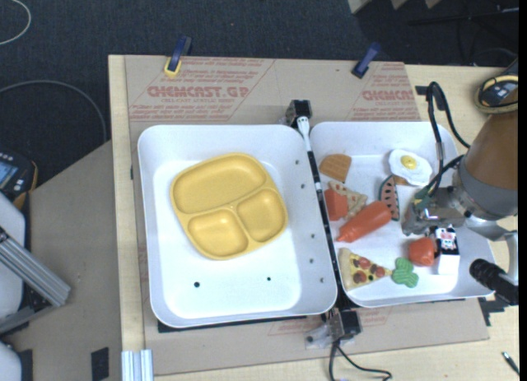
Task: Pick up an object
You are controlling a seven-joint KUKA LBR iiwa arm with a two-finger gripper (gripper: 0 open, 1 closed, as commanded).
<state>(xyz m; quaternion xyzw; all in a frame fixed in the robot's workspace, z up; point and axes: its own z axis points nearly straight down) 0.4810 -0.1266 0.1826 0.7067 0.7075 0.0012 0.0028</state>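
The right bin [375, 134] holds several toy foods. Among them are an orange carrot [365, 221], a fried egg [409, 165], a brown toast piece [335, 165], a pizza slice [362, 268], a green broccoli piece [403, 273] and a small red piece [422, 252]. My gripper [435, 235] hangs low over the right side of this bin. It is just above and beside the red piece and right of the carrot's tip. A dark watermelon-like slice [389, 197] lies just left of the gripper.
The left bin [156, 231] carries a yellow divided plate [228, 205]. The grey arm with its orange band [494, 165] comes in from the right over the right bin's edge. Cables run along the divider between the bins [317, 198].
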